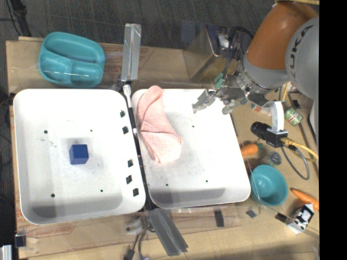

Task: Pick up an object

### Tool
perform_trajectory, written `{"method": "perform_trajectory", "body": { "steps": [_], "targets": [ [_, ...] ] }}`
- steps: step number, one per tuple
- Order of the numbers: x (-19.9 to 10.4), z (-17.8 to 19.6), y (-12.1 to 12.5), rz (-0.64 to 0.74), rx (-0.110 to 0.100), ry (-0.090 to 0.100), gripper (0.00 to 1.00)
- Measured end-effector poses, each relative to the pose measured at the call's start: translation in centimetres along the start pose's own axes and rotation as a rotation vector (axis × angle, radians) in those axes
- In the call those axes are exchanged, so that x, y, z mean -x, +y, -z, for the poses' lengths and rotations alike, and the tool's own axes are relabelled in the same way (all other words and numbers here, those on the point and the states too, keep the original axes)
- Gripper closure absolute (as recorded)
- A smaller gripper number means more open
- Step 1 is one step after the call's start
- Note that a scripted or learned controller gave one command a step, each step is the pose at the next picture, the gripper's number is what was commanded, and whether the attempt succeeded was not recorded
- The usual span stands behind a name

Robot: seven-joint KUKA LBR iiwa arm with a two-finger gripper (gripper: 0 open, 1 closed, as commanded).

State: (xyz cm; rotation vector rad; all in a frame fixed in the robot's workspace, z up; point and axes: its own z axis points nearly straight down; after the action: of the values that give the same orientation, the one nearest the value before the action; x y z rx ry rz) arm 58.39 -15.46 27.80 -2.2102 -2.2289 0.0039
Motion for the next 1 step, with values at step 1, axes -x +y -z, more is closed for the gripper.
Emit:
{"method": "perform_trajectory", "body": {
  "steps": [1],
  "targets": [
    [-3.92, -11.43, 1.67, 0.182, -0.001, 0.0, 0.0]
  ]
}}
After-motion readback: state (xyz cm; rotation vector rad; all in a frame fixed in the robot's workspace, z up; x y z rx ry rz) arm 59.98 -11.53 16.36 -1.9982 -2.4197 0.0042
